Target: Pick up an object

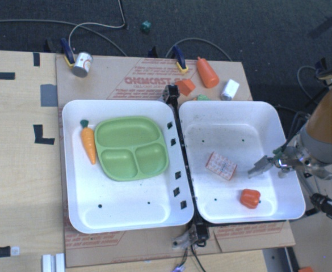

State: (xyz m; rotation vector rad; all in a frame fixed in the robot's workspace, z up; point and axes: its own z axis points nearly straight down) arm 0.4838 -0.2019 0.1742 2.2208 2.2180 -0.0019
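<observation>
In the right bin (268, 118) lie a pink waffle-patterned piece (221, 165) near the middle and a small red-orange toy pepper (250, 198) near the front wall. My gripper (264, 166) reaches in over the bin's right wall and hangs low, right of the pink piece and above-right of the pepper, touching neither. Nothing shows in it. The left bin (75, 197) bears a green divided plate (131, 148) with a toy carrot (88, 142) along its left side.
Behind the bins on the cardboard lie an orange toy carrot (207, 72), a small orange block (186, 86), a white cube (230, 88) and a small can (82, 64). Two clamps and cables sit at the back edge. A black divider (180, 152) separates the bins.
</observation>
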